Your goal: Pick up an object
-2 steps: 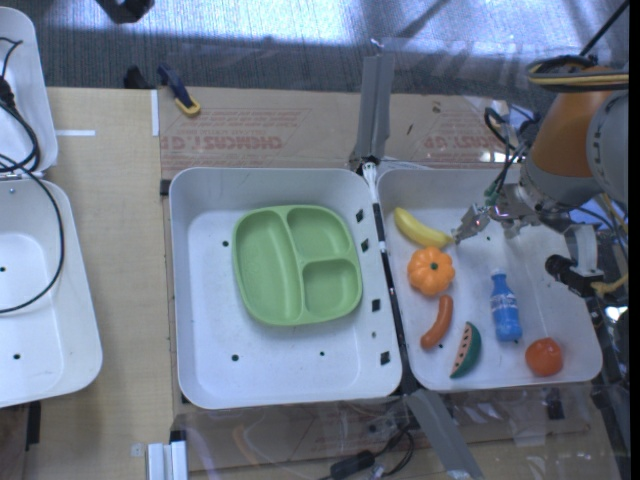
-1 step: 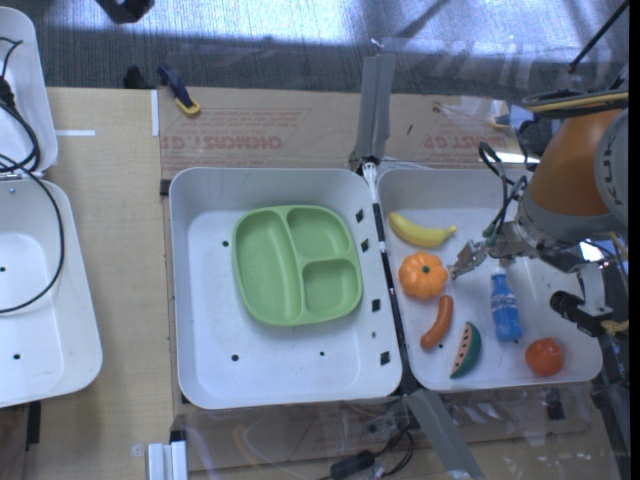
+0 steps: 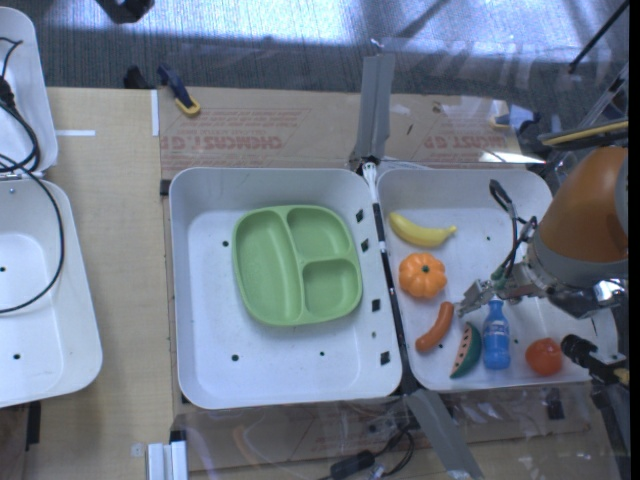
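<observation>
You have the blue bottle (image 3: 496,335) standing in the right bin (image 3: 465,193), low in its middle part: a small bottle, translucent blue body, narrower neck and cap on top, upright or nearly so. The tool (image 3: 487,290) sits just above its cap, touching or almost touching it (cannot tell which). Whether the tool is wide or narrow you cannot tell; the thin metal parts blur together.

Just left of the bottle lies a watermelon slice (image 3: 466,350), green rind outward, and left of that a red sausage (image 3: 434,327), tilted. Above these sits an orange pumpkin (image 3: 422,275), and above it a yellow banana (image 3: 421,231). A red tomato (image 3: 544,356) lies to the bottle's right, near the bin's lower edge.

The arm (image 3: 588,218) comes in from the right, its orange band over the bin's right side, grey wrist below it, bent down toward the bottle.

The left bin (image 3: 200,268) holds a green three-compartment plate (image 3: 296,264). The cardboard on the desk (image 3: 100,168) behind it carries red printing, mirrored and not readable.
</observation>
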Controlling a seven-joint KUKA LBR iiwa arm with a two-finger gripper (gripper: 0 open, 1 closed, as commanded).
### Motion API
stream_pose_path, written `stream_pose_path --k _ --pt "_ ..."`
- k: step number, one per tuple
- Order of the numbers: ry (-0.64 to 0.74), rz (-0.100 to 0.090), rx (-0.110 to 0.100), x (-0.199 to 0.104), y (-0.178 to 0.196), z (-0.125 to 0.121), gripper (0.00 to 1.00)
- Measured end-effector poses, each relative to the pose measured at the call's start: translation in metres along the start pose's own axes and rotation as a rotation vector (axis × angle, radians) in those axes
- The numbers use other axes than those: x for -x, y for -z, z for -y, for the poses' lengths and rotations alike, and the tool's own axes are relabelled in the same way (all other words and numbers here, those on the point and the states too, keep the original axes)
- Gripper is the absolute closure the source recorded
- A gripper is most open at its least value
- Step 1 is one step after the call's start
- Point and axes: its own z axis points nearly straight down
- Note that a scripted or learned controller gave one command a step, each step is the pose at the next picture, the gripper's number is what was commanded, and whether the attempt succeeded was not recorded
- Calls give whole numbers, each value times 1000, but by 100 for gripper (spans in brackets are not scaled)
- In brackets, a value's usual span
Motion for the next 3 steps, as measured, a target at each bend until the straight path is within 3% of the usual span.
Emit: stream_pose_path --k 1,2,3 --pt "-5 1 1 1 9 0 100" --pt "-126 1 0 -43 86 -23 100" --pt "-346 2 -2 -71 99 -88 100"
